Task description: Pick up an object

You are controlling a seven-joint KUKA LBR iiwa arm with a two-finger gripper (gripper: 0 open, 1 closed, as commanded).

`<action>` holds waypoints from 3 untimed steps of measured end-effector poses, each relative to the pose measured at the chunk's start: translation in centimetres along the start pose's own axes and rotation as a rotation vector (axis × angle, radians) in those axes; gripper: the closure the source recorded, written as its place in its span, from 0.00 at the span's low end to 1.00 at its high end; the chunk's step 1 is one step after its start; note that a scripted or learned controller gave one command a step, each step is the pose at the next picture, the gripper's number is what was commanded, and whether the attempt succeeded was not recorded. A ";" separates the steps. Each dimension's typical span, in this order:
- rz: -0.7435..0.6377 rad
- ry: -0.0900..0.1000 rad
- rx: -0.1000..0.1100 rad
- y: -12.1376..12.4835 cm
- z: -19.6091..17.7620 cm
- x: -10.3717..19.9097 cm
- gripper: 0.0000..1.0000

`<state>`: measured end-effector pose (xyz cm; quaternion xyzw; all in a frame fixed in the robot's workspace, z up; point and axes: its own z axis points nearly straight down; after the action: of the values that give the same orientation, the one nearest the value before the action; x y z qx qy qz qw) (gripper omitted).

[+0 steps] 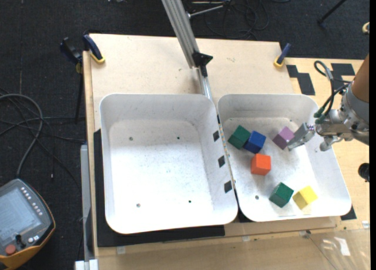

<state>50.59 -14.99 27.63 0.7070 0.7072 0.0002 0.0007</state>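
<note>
Reaching in from the right, the tool (305,132) sits low in the right-hand white bin (329,163), its tip just right of the small purple cube (284,137), which looks to be touching or nearly so; I cannot tell how far it is open, nor whether it grips anything. The cube lies to the tool's left, so a short leftward shift seems the deciding move. No brand, label or legible writing shows.
</note>
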 end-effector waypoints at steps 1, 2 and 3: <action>-0.003 0.003 0.008 1.9 16.0 4.1 0.00; 0.000 0.000 0.001 2.1 14.6 4.0 1.00; -0.010 0.003 -0.006 4.1 7.7 10.6 1.00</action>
<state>54.66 -4.40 19.91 0.7036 0.7106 0.0034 0.0020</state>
